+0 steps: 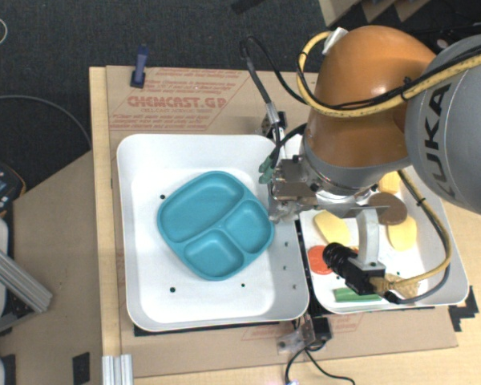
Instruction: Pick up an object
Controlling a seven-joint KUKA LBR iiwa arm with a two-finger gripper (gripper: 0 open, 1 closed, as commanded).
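A blue divided plate (pixel 215 224) lies in the left bin (pixel 144 175). The right bin (pixel 445 283) holds a pale yellow piece (pixel 331 227), another yellow piece (pixel 403 233), a brown round thing (pixel 392 209), a red-orange thing (pixel 318 261) and a flat green thing (pixel 354 297). My gripper (pixel 281 200) hangs under the orange wrist, low over the divide between the bins and right beside the plate's right edge. The wrist covers much of the right bin.
The bins sit on a cardboard sheet (pixel 176 99) with red lettering. A small blue clip (pixel 139 66) lies at the sheet's far left edge. Cables (pixel 260 79) run down to the wrist from the back.
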